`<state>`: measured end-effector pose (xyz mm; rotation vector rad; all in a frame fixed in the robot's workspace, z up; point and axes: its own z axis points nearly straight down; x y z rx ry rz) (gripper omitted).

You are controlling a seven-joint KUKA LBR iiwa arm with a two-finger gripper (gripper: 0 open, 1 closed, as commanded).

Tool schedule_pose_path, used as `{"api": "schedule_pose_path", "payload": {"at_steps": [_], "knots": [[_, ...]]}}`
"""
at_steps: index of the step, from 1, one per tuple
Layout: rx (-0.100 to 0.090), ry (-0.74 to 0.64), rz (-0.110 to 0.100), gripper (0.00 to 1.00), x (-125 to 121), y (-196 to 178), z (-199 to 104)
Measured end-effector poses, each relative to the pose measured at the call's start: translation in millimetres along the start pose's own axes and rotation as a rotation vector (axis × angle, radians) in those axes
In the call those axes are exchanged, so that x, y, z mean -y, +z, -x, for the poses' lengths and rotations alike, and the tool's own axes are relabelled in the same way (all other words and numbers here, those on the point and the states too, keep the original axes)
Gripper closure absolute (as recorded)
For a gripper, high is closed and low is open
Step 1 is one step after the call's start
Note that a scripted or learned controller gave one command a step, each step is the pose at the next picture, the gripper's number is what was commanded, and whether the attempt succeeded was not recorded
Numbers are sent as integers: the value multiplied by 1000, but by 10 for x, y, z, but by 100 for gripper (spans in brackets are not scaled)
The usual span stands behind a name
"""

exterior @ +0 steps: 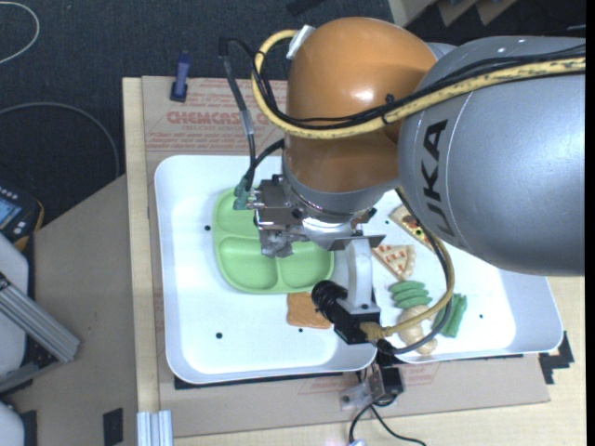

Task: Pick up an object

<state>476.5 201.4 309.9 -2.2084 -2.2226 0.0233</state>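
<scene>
— In the left bin (pixel 186 277), what lies under the arm (pixel 483 147)?
— A green divided plate (pixel 244 249), an orange cracker (pixel 305 312) just beside it; the gripper (pixel 279 235) hangs over the plate.
— Any writing?
— "KUKA" on the arm, red "CHEMCAST" on the board (pixel 200 117).

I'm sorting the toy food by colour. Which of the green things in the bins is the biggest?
The light green divided plate in the left bin. The green pea pods in the right bin are far smaller and darker.
</scene>
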Motion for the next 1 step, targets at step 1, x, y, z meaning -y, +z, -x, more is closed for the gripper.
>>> {"api": "schedule_pose_path", "payload": {"at_steps": [1], "knots": [[-13, 3, 35, 100, -297, -1485, -236]]}}
